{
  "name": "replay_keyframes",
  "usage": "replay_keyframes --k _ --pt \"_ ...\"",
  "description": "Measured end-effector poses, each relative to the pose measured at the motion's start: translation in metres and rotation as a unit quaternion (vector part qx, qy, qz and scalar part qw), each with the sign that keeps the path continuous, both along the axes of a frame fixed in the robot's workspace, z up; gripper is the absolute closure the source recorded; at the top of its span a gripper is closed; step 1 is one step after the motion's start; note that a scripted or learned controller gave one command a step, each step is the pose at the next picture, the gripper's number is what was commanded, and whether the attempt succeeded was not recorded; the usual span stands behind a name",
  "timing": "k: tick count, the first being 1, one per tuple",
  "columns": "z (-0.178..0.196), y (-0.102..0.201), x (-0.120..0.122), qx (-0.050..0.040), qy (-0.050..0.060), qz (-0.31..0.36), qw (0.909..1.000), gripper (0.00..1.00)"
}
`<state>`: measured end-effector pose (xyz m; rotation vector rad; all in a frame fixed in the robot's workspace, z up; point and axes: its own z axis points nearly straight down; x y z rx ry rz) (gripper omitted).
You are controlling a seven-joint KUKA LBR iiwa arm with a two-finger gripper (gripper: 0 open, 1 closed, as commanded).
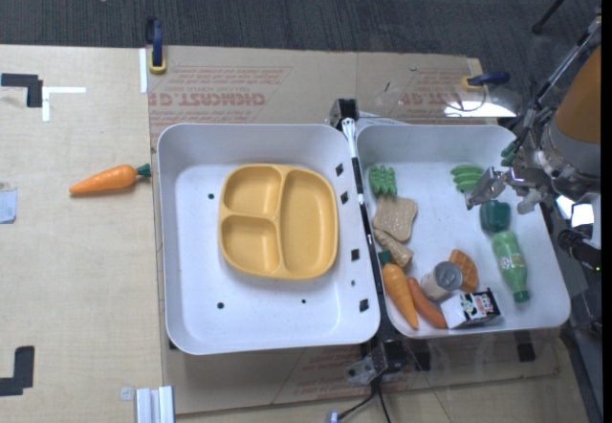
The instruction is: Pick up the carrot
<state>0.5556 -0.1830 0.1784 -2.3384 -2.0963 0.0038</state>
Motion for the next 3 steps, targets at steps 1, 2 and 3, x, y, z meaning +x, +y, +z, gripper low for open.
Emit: replay_keyframes --k 1,2,3 --pt "0.091 0.077 0.004 -0.0009 -0.002 -0.123 0.9924 0.00" --pt "0.157 0.126 0.029 -0.0009 -0.001 -0.137 0.9906 0.00" --pt "0.171 0.174 0.089 -0.0017 0.000 -0.059 0.9983 0.00"
